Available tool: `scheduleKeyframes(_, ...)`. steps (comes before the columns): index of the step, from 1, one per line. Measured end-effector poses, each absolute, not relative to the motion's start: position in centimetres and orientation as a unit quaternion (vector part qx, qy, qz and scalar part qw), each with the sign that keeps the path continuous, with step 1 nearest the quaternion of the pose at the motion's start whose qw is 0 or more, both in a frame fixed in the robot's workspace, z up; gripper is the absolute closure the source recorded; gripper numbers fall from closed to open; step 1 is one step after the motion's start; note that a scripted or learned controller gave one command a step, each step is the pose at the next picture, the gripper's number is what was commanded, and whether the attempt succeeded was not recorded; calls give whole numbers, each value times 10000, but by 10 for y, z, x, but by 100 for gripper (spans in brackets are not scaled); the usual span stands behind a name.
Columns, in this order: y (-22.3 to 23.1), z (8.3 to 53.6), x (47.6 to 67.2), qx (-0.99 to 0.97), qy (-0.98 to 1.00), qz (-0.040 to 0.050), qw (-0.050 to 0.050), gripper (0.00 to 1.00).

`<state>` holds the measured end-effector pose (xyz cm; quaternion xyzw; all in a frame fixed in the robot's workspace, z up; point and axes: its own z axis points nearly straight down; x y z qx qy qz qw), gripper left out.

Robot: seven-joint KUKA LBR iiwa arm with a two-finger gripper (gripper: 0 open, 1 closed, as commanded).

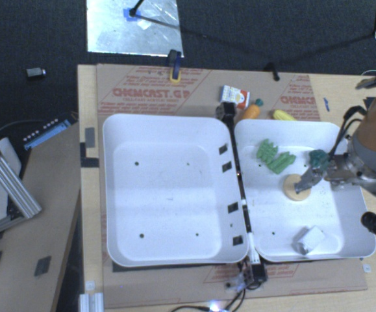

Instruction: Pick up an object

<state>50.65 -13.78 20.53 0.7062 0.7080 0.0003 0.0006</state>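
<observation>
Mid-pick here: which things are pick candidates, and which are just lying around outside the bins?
Job: end effector, tan disc, green block, white block, right bin.

Lying about: left bin, yellow piece, orange piece, clamp.

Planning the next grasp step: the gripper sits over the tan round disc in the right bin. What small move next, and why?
Probably lower slightly and close: the gripper appears to sit right over the tan round disc, and the green ridged object lies clear of it.
</observation>
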Motion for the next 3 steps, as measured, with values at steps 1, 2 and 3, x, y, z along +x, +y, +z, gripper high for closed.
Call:
scheduleKeyframes(1,-131,141,538,7052,7090,-4,-12,0)
scheduleKeyframes(2,-185,82,577,7074,7068,-7,11,0)
scheduleKeyframes(3,-166,85,646,7048,7093,4,-56,0)
